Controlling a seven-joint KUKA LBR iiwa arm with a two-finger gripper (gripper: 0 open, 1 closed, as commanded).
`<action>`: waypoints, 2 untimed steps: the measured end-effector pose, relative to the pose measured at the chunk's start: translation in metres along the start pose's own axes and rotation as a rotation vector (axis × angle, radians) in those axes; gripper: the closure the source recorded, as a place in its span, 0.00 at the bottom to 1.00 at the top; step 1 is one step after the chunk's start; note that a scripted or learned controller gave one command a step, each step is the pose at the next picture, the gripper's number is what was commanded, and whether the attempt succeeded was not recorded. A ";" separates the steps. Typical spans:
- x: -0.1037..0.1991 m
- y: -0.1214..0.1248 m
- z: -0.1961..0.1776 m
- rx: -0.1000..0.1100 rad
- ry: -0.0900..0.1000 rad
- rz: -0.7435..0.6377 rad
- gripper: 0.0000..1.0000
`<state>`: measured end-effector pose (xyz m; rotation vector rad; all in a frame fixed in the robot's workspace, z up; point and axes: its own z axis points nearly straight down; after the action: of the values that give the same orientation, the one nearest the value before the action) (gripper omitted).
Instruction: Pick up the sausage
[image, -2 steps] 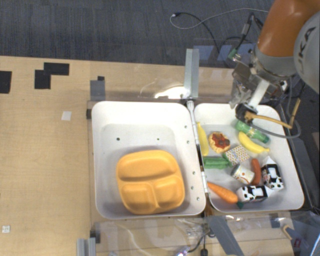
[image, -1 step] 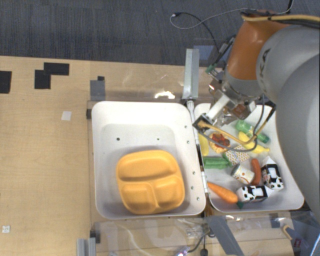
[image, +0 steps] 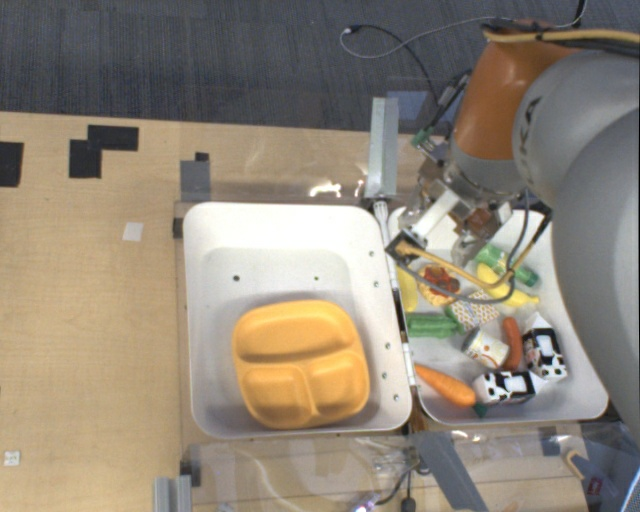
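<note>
The slim reddish-brown sausage (image: 513, 342) lies nearly upright in the picture in the right-hand shallow white bin (image: 590, 400), toward that bin's lower right, apart from the gripper (image: 462, 232). Just to its left sits a small white cup-like toy (image: 486, 349), and just to its right and below it lie two black-and-white cow-patterned blocks (image: 546, 355) (image: 506, 385). An orange plastic carrot (image: 445, 385) rests along the bin's near edge, with a green pod-shaped toy (image: 433, 325) above it and yellow and green toys crowded higher up. The gripper hangs over the upper part of this bin, among those crowded toys; whether the fingers are wide or narrow cannot be told. The left-hand white bin (image: 215, 240) holds a yellow divided plastic tray (image: 300, 362). Both bins sit on the pale wooden desk (image: 90, 320).
</note>
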<state>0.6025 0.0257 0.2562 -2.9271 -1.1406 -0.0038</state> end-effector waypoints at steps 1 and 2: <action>0.062 -0.019 0.015 0.000 -0.001 -0.041 0.00; 0.120 -0.071 -0.018 0.000 0.004 0.349 0.00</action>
<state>0.6423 0.1592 0.2740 -3.0789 -0.6142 -0.0088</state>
